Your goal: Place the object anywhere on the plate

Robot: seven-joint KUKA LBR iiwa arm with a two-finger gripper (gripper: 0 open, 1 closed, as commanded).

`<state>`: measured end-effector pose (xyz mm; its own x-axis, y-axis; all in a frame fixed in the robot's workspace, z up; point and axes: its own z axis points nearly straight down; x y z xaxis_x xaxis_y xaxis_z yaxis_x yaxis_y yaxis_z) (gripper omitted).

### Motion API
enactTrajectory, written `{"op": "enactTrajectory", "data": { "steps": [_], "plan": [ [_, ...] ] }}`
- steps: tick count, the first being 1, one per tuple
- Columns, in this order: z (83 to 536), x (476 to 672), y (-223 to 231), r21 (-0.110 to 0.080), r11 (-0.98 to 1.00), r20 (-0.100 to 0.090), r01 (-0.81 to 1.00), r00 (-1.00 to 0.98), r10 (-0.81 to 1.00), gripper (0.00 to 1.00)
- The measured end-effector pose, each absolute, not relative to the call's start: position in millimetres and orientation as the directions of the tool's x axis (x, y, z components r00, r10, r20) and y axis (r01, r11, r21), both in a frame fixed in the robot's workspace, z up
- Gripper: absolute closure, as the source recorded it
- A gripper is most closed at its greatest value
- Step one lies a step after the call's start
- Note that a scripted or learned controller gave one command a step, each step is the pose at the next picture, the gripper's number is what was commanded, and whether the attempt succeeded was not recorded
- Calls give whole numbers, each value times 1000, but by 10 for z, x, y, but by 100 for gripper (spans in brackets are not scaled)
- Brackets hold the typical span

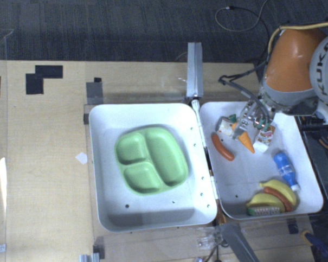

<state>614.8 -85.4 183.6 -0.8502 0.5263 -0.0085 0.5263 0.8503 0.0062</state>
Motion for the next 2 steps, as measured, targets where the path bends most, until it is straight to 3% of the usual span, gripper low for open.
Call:
{"op": "enactTrajectory", "data": {
  "steps": [1, 2],
  "plan": [
    [2366, 6326, -745, 4, 937, -11, 350, -937, 350, 100],
    [2218, 5698, 151, 3, 980, -7, 200, -980, 200, 100]
  ]
}}
